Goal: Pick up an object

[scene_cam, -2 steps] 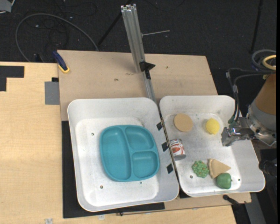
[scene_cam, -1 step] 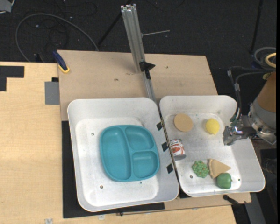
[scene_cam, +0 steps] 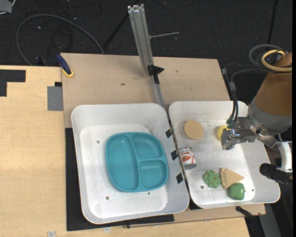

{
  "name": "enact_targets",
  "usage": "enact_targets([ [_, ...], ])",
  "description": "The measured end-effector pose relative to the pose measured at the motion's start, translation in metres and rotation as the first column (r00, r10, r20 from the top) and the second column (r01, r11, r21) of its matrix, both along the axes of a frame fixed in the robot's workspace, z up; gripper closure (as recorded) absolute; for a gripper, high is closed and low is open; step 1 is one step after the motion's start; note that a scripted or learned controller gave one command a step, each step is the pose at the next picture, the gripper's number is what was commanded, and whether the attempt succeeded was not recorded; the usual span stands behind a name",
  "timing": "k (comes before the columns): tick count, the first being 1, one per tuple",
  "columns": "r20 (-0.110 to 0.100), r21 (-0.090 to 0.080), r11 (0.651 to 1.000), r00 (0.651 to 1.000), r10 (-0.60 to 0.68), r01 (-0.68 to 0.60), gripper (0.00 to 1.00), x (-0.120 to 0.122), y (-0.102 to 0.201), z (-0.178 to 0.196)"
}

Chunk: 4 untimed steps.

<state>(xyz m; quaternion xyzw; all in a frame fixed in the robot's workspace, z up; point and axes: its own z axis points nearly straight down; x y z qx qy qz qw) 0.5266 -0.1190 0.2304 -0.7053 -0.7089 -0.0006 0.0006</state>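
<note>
**A:** What was the biggest thing there?

**B:** The desk [scene_cam: 29, 132], pale wood, with a tan board lying over its far part. On it sat two white bins side by side. The left bin [scene_cam: 88, 122] held a teal tray [scene_cam: 136, 161] with three compartments, lying flat near the middle.

**A:** And the arm?

**B:** The arm [scene_cam: 274, 100] reached in from the right, its orange band above the grey wrist, hanging over the right bin [scene_cam: 259, 179] at its far right side. The gripper [scene_cam: 230, 138] was low over the bin floor, just beside a small yellow piece [scene_cam: 221, 131] that lay on its left. Whether the two touched, I could not tell, nor how far the gripper stood open: its tip was too small and dark to read.

**A:** What could it have picked up?

**B:** Going down in size: a tan disc [scene_cam: 193, 130] at the far left of the right bin, a can [scene_cam: 188, 157] with red and white on it lying against the left wall, a tan wedge [scene_cam: 231, 176] near the front, a green ball [scene_cam: 236, 191] just in front of the wedge and touching it, broccoli [scene_cam: 212, 178] just left of the wedge, and that yellow piece.

**A:** Anything else?

**B:** A metal post [scene_cam: 142, 41] rose behind the bins.
</note>
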Motion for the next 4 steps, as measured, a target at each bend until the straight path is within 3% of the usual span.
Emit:
enact_targets([
  [4, -0.002, 0.000, 1.000, 1.000, 0.001, -0.001, 1.00, 0.039, 0.219, 0.004],
])
